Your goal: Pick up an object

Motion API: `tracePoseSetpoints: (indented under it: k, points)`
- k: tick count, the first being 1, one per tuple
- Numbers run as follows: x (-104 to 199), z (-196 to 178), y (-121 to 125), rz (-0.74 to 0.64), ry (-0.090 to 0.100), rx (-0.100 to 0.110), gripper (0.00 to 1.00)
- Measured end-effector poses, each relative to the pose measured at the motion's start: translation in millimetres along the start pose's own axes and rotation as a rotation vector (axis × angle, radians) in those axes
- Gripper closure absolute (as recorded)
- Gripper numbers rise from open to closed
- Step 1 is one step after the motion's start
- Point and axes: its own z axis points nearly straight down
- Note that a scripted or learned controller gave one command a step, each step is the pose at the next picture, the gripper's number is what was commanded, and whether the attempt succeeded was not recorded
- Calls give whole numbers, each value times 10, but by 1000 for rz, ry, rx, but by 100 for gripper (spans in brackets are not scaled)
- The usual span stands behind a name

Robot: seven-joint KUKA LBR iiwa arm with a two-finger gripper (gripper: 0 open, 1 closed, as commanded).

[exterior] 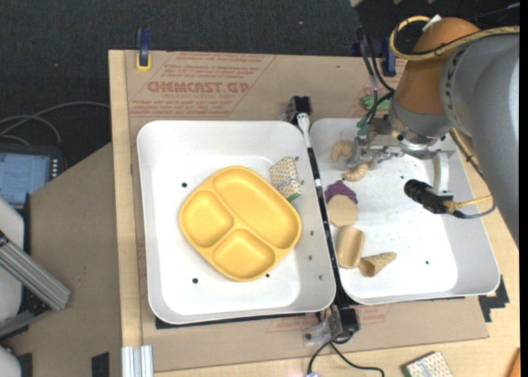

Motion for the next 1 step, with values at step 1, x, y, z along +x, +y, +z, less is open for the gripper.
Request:
tracePoseSetpoints:
  k: [1]
  points:
    - [638,-943,-592,-2,5,3,100]
